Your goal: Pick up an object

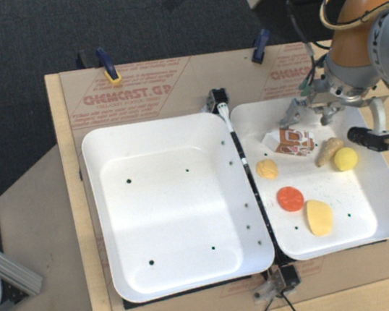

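Observation:
The right bin [388, 219] holds several small objects. A crumpled white and red-brown packet [293, 141] lies near its back. A small orange-yellow lump [267, 169], a red disc [290, 198] and a yellow oblong piece [320, 217] sit toward the front. A yellow ball [345, 159] rests against a tan piece [328, 150]. My gripper [310, 112] hangs over the back of this bin, just above and behind the packet. Its fingers stand apart, open, with nothing between them.
The left bin [125, 272] sits beside the right one, with a black clip [217, 99] at the back of their shared edge. Blue clamps [108, 66] [261, 44] pin the cardboard base. A black fitting [367, 138] of the arm juts over the right bin's rim.

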Controlling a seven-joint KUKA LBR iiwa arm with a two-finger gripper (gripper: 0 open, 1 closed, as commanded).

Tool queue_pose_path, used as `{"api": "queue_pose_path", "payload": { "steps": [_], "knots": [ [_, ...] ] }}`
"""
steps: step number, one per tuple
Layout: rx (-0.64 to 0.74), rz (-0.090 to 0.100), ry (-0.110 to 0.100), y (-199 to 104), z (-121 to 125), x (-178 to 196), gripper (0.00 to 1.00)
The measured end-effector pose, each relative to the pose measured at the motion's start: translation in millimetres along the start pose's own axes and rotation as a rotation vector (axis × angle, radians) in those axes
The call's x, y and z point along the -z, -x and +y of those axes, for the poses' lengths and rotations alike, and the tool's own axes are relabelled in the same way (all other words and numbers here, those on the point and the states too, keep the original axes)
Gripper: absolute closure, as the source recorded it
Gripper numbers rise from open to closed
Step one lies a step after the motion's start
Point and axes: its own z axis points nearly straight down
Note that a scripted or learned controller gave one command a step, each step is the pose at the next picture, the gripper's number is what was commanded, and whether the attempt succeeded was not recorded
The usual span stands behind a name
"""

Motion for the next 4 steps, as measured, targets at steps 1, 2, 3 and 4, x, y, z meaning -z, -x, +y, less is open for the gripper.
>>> {"api": "queue_pose_path", "payload": {
  "steps": [1, 2, 3, 4],
  "knots": [
    [0.005, -0.001, 0.000, 21.8, 0.8, -24.2, 0.00],
    [0.008, 0.000, 0.000, 6.0, 1.1, -22.7, 0.00],
    [0.007, 0.000, 0.000, -11.9, 1.0, -22.7, 0.00],
    [0.007, 0.000, 0.000, -11.0, 1.0, -22.8, 0.00]
  ]
}}
